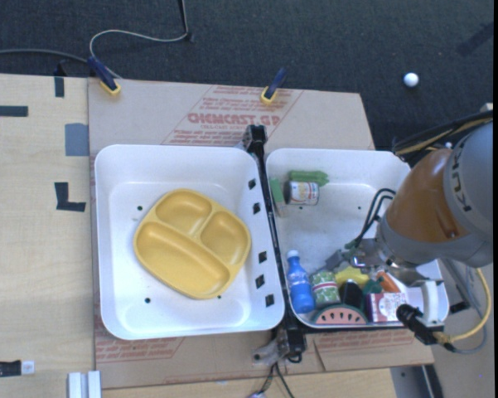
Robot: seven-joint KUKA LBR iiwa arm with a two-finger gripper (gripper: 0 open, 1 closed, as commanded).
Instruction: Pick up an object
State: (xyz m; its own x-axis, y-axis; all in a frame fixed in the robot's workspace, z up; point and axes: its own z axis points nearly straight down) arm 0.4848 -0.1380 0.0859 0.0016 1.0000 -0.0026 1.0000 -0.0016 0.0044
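- Small plastic blue bottle (297, 281), lying just inside the near edge of the right-hand white bin (340, 157) against its dividing edge, looks the cleanest pick in a crowded heap.
- The gripper (355, 261) hangs low over that heap, tucked under the grey-and-orange wrist; from where I stand I cannot tell whether it is spread or closed, and nothing shows clamped in it.
- Right below it sit a green and yellow jumble of toy food (338, 287), a flat watermelon-slice toy (345, 313) and a red printed carton (387, 304), all touching along the near edge.
- To do this well, I'd say it should drop onto one piece that stands clear of its neighbours and close across the narrow side; the bottle's smooth round body may roll.
- Towards the far edge a small labelled jar (303, 192) lies beside a soft-looking green item (308, 177), well apart from the heap.
- The left-hand white bin (116, 222) carries a glossy yellow divided plate (192, 241), rigid and shallow.
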